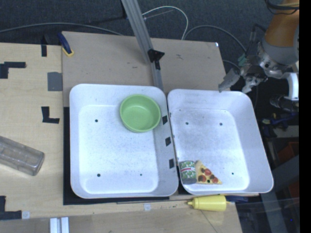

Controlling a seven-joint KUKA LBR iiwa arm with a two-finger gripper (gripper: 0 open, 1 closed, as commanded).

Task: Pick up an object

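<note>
Tool (pixel 237 80) hangs past the right bin's (pixel 252 130) far right corner, fingers spread, nothing in them. Pizza slice toy (pixel 206 174) sits by its near edge.

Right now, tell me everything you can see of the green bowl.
The green bowl is a small round bowl, pale green all over, seemingly smooth plastic. It stands upright, mouth up, with nothing visible inside. It rests on the floor of the left bin, near that bin's far wall and toward its right side, close to the right bin. Only the bin touches it. The gripper is well away, beyond the right bin's far corner.
</note>
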